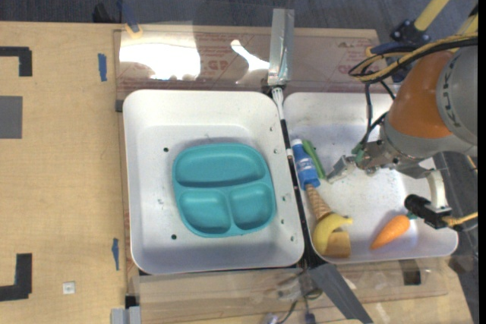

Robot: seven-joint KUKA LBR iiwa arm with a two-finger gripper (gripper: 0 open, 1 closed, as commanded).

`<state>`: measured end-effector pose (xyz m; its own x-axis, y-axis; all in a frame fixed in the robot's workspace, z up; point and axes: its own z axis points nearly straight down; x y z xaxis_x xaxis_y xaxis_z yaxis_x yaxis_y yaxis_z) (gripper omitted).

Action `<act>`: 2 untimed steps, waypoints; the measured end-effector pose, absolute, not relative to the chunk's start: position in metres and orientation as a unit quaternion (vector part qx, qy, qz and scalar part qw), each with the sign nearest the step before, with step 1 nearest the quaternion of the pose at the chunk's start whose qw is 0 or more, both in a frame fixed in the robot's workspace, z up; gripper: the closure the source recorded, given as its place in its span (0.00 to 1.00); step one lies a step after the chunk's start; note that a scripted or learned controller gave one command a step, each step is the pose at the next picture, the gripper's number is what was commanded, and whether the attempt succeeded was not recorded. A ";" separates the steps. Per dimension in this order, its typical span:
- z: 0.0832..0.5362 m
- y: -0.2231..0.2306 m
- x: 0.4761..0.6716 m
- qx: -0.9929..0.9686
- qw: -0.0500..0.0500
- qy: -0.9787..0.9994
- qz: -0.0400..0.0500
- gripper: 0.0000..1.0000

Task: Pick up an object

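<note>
Plainly, the risk is a miss: the toy carrot, banana, ice-cream cone and blue tube all lie low in the right bin, most of them crowded against its left wall, so a descending pincer could strike the wall or nudge a neighbour. How far the pincer is spread I cannot tell; it hangs over bare bin floor just right of the tube, with nothing visibly between its tips.

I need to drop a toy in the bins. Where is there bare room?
Right bin: bare floor between the marker, carrot and gripper. Its lower left is crowded by the cone and banana. In the left bin, only margins around the tray.
</note>
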<state>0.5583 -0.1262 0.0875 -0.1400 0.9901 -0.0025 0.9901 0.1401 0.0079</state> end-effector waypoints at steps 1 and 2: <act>0.087 -0.108 0.615 0.630 0.003 0.776 0.002 0.00; 0.086 -0.101 0.667 0.632 0.001 0.775 0.000 0.00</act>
